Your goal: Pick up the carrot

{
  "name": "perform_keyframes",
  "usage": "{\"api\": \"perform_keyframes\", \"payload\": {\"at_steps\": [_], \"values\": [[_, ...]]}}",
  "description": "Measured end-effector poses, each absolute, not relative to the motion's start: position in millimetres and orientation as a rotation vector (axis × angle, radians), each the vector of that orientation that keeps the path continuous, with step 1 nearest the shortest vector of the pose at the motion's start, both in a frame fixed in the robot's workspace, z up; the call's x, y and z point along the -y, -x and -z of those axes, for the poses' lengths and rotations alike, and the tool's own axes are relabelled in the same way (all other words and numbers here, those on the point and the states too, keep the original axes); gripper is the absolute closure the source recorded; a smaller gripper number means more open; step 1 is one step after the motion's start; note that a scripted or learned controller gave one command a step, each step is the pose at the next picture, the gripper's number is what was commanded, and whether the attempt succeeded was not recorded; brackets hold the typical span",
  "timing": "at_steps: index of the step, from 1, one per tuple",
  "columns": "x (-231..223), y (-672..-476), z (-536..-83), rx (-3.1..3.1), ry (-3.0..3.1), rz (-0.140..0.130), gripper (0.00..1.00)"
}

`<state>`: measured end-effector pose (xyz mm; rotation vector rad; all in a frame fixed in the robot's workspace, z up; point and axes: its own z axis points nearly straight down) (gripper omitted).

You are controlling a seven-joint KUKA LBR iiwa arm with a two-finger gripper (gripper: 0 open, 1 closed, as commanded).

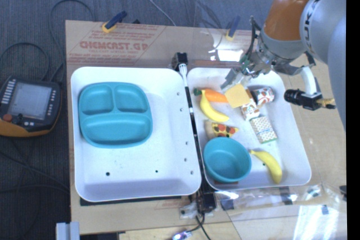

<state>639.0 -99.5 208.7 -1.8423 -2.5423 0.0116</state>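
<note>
Grey rounded arm (329, 25), orange band above wrist, dark lettering, possibly metallic fingers (232, 78)

Bright even light, glare on the right bin's (292, 137) far rim, soft focus.

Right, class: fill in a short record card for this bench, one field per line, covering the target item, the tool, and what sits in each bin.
target: carrot, lying at the far left of the right bin, green top pointing left
tool: tool, above the bin's far end, beside the yellow block
carrot held: no
right bin also holds: two bananas, blue bowl, pizza slice, small boxes
left bin: left bin with a blue divided plate
</note>
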Motion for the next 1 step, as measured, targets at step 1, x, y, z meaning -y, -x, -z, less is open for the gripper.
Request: {"api": "perform_keyframes", "payload": {"at_steps": [1], "values": [[3.3, -585.1, -178.1, 2.258, 2.174, -0.013, 1.00]]}}
